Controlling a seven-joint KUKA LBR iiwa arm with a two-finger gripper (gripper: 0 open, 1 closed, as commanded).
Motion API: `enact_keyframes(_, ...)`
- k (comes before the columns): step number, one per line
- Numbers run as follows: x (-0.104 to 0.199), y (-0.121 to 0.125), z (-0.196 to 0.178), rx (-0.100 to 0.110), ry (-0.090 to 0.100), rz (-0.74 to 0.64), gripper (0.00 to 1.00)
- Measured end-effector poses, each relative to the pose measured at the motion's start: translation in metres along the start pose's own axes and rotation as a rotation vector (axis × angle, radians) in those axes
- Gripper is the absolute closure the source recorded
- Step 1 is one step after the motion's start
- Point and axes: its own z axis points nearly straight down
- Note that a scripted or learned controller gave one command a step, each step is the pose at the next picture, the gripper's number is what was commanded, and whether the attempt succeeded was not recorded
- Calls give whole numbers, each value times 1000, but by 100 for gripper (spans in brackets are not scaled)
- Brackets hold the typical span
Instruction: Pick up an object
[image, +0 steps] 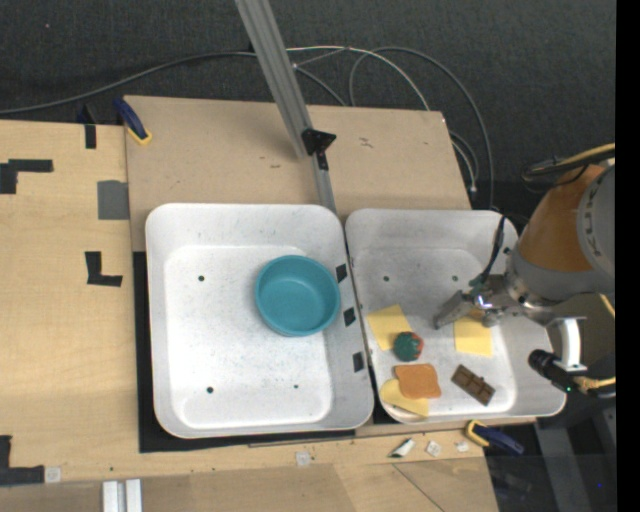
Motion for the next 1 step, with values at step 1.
enact_keyframes(1, 1, 1, -12, -1, 1, -2, 100)
